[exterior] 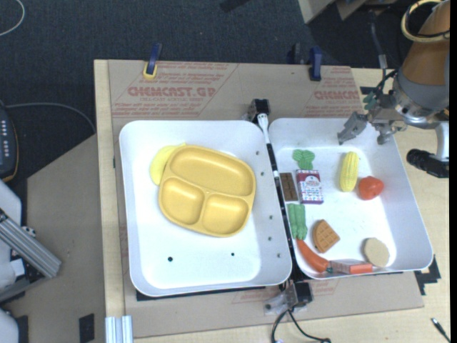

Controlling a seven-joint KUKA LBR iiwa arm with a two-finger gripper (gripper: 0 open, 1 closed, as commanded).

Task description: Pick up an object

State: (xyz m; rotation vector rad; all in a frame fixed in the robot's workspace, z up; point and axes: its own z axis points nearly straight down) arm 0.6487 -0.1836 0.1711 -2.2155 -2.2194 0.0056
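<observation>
Carrot (311, 256) lies nearest; corn (348, 171), long axis near-to-far, sits just near-left of the gripper (371, 128), whose fingers are spread open and hold nothing.

Dark carpet-like floor (107, 20) surrounds a brown bench (214, 84), with blue clamps (315, 63) at its far edge.

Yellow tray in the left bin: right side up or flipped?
Right side up. The yellow tray shows its three hollow compartments facing the camera, one large above two smaller, and lies flat on the left bin floor.
</observation>
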